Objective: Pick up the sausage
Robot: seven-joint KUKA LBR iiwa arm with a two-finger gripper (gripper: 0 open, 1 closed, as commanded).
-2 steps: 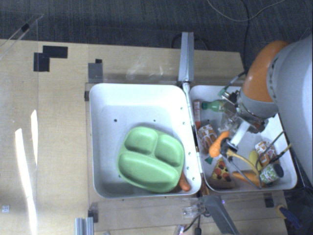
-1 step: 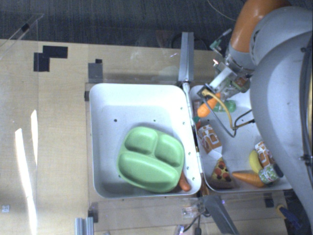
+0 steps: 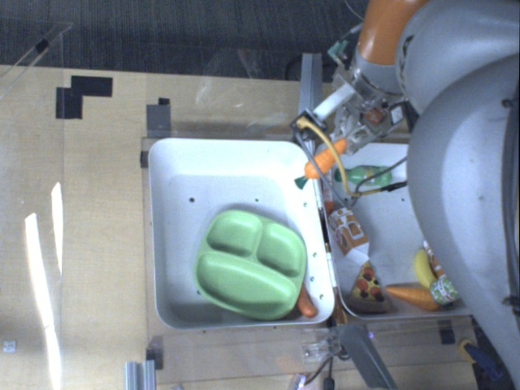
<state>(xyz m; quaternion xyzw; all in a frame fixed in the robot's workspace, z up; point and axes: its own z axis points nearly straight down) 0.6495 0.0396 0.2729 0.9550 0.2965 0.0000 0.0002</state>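
Note:
The sausage [image 3: 305, 304] is a small reddish-brown piece at the near right corner of the left bin [image 3: 175, 218], mostly tucked under the edge of a green sectioned plate [image 3: 252, 264]. My gripper [image 3: 348, 135] hangs over the far end of the divider between the two bins, well away from the sausage. An orange carrot toy with a green tip [image 3: 319, 164] sits right below the gripper, at the divider. Whether the gripper holds it is unclear.
The right bin [image 3: 382, 314] holds a green bottle [image 3: 370, 177], a brown carton [image 3: 348, 231], a pizza slice [image 3: 367, 286], a second carrot [image 3: 414, 296] and a banana [image 3: 422, 267]. The arm's grey body covers the bin's right side.

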